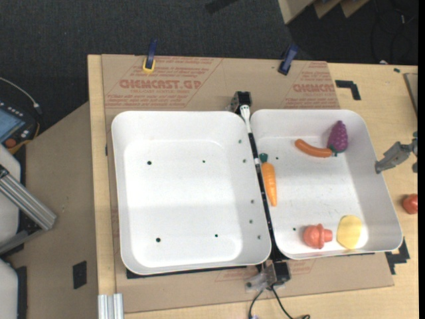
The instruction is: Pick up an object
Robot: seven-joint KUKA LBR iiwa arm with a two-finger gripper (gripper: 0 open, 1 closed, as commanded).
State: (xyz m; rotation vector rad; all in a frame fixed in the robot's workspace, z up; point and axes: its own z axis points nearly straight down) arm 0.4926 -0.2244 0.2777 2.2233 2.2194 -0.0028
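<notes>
Objects sat in right bin, gripper off to the side

Objects for picking all lay in the right bin [372,198]. A carrot [268,183] rested against that bin's left wall, green top pointing toward the far side. A hot dog [312,149] lay near the far wall, its right end touching a purple grape bunch [337,137]. At the near edge a red-orange toy (shape hard to make out) [317,236] sat just beside a yellow lemon [350,231]. The left bin [133,178] sat alongside, the two bins meeting along a black seam.

The gripper [396,157] was visible at the right edge of the view, outside the right bin's rim and over the bench [199,78]. Only a grey piece of it showed, so I could not tell how it was set. Nothing was seen held in it. A small orange-red item [410,204] lay on the bench beyond the right bin, well apart from the toys.
</notes>
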